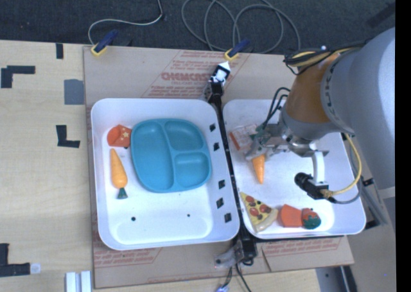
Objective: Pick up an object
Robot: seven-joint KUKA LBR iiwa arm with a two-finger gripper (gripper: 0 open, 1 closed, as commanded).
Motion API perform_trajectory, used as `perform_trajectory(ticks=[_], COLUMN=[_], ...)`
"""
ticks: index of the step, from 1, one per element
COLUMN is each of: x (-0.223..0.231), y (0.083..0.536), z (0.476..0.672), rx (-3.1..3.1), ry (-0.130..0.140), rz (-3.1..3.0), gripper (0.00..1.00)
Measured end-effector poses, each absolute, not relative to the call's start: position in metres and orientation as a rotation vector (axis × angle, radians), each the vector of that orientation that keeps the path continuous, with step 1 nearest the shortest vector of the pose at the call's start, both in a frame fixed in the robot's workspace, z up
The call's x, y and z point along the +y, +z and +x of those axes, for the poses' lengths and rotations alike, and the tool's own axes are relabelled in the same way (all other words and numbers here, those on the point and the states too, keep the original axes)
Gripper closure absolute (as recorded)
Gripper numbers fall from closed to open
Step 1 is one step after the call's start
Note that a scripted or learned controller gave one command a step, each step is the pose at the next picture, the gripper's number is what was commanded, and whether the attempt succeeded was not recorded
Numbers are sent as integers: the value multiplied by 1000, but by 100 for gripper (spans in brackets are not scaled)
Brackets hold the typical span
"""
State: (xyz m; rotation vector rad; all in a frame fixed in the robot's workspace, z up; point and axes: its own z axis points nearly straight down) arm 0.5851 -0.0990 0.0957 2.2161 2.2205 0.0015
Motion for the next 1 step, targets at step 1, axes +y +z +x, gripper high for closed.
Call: perform_trajectory(ticks=[1], x=[-51], y=[185], z=[558], rx=[2224], ry=[1], rz=[2219], gripper=[100])
